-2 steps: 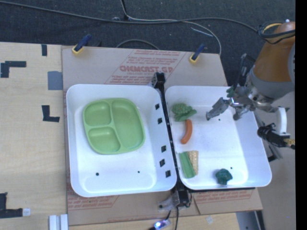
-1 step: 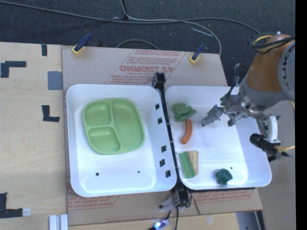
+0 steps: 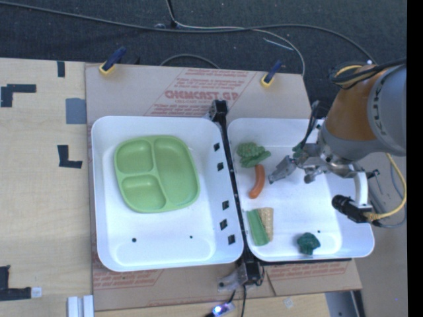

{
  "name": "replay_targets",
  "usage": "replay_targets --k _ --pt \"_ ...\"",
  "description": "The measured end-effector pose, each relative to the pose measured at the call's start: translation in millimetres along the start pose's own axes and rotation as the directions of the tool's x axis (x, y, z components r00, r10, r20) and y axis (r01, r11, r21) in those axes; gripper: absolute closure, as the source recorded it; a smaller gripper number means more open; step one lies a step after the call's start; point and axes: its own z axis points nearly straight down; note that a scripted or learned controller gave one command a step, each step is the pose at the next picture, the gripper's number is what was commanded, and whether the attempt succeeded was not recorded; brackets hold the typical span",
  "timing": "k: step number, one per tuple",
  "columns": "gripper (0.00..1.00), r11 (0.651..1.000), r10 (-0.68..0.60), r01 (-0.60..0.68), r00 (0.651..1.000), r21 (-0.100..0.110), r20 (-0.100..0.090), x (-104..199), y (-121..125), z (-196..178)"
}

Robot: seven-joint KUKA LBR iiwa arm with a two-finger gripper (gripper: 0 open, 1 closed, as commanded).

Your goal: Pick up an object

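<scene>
My gripper (image 3: 289, 170) hangs spread apart, grasping nothing. Right bin (image 3: 344, 243): one carrot (image 3: 257, 181), two broccoli (image 3: 252, 153) (image 3: 307, 243), one celery (image 3: 256, 227). Left bin (image 3: 106, 243): one green plate (image 3: 156, 174).

Orange carrot (image 3: 257, 181) lying flat in right bin (image 3: 330, 243), below green lettuce (image 3: 252, 154).
</scene>
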Motion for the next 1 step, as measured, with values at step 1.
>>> replay_targets --k 1 --pt "1.0 1.0 -0.002 0.002 1.0 -0.002 0.0 0.7 0.8 -12.2"
